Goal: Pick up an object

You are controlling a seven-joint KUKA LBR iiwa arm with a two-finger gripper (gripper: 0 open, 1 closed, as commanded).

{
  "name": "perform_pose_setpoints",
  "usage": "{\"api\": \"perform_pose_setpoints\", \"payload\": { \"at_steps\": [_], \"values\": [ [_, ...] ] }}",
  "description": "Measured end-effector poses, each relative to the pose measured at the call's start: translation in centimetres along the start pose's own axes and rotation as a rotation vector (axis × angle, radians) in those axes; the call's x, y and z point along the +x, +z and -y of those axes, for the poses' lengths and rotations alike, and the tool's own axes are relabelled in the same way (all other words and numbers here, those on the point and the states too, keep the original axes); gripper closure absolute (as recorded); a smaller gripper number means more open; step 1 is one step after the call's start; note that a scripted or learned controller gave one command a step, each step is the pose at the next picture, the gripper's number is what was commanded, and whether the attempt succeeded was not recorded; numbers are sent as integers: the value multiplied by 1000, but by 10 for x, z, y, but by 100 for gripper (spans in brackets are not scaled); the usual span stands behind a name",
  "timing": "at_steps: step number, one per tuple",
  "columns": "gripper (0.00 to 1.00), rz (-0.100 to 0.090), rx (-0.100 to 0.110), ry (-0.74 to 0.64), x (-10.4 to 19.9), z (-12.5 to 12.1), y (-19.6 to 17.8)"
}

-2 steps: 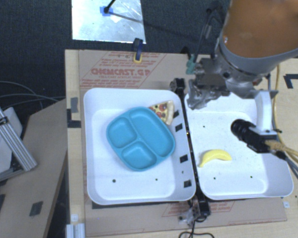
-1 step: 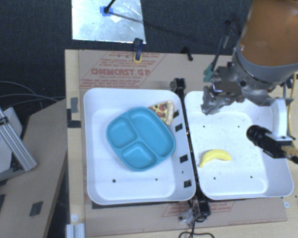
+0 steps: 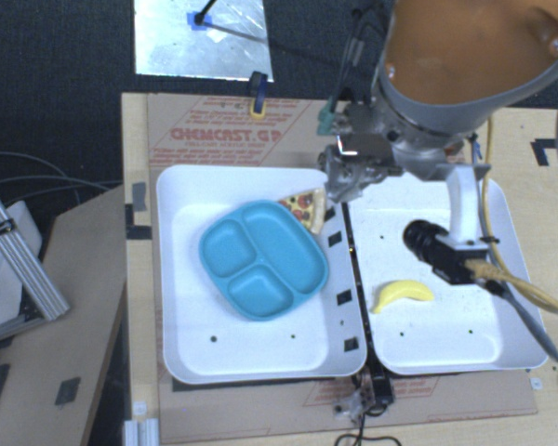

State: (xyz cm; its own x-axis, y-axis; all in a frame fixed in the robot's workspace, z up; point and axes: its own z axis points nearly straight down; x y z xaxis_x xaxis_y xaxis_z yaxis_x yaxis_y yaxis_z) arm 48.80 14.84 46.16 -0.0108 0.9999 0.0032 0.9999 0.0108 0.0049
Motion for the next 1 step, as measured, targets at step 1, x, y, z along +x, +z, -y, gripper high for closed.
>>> {"api": "perform_pose_setpoints", "payload": {
  "at_steps": [1],
  "values": [
    [100,2,2,6,5,1,-2]
  ]
}}
